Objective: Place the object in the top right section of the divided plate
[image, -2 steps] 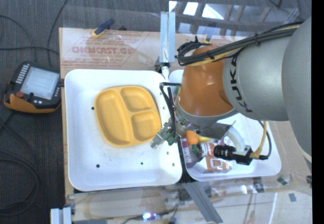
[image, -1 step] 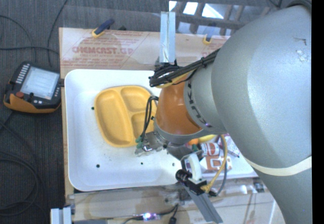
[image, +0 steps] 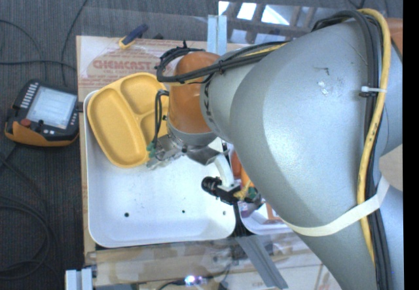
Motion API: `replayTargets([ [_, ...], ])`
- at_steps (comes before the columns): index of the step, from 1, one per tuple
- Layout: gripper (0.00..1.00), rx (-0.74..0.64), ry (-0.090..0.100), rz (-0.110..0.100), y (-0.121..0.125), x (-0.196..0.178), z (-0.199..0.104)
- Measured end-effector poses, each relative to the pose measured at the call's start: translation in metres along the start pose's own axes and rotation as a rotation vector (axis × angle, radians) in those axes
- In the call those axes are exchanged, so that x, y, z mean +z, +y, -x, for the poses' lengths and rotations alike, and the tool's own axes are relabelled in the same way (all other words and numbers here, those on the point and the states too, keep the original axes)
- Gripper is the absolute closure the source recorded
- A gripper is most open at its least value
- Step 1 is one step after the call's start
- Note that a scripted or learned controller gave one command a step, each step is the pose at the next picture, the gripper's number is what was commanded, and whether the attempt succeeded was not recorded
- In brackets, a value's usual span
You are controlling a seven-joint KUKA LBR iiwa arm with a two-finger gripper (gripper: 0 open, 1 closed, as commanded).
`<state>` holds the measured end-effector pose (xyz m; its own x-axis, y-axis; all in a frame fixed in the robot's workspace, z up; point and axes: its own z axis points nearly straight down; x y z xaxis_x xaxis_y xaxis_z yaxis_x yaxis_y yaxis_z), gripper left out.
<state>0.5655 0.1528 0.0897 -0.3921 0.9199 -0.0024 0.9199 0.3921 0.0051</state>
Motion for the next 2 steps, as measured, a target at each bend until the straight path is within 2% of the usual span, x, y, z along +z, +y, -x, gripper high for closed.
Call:
replayTargets([
  [1, 1.00, 0.071, -0.003, -0.010, 0.005, -0.092, 0.079],
  [2, 1.00, -0.139, 0.004, -0.011, -0.058, -0.013, 0.018],
])
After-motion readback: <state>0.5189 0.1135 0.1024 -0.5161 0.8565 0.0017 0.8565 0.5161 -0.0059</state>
